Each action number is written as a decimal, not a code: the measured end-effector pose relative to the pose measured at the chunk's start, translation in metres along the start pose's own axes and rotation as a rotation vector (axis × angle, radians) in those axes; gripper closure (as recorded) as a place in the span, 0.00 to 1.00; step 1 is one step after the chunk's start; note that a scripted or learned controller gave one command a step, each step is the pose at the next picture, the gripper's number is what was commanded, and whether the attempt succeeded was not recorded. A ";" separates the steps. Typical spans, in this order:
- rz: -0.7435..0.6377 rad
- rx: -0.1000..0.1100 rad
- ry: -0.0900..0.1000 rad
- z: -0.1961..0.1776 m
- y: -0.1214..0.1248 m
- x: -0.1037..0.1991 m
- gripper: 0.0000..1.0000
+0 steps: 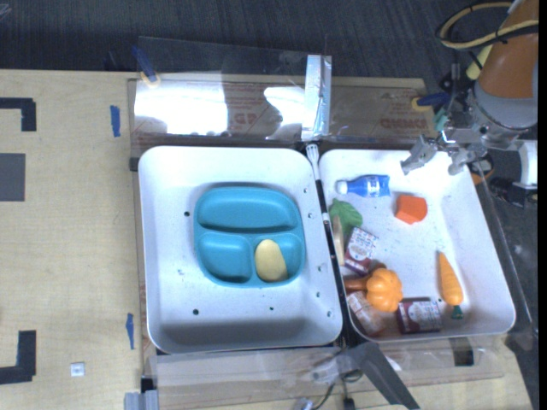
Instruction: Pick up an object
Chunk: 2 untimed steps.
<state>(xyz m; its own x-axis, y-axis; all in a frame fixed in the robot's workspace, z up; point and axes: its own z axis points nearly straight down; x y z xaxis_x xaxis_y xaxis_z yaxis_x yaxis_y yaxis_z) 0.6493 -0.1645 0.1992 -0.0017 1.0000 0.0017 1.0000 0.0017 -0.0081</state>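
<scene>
The carrot lies in the right bin near its right wall, long axis running near-to-far, green tip toward the near edge. A ketchup bottle and a small pumpkin sit beside it to the left; an orange block and a blue-capped bottle lie farther back. The gripper hovers over the bin's far edge, fingers spread, holding nothing.

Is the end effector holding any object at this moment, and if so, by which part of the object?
Nothing is held. The end effector is open above the right bin's far edge, with nothing between its fingers.

Divided tray in left bin, egg-like item in it, clutter right.
</scene>
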 end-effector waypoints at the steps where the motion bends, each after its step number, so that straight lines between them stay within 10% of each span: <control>1: -0.032 -0.010 -0.004 0.099 -0.004 0.023 0.00; 2: -0.162 -0.017 -0.002 0.111 -0.033 0.071 0.00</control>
<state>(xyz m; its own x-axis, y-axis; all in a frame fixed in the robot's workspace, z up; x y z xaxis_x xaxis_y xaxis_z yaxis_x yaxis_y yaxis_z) 0.6148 -0.0932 0.0888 -0.1634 0.9866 -0.0001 0.9865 0.1634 0.0087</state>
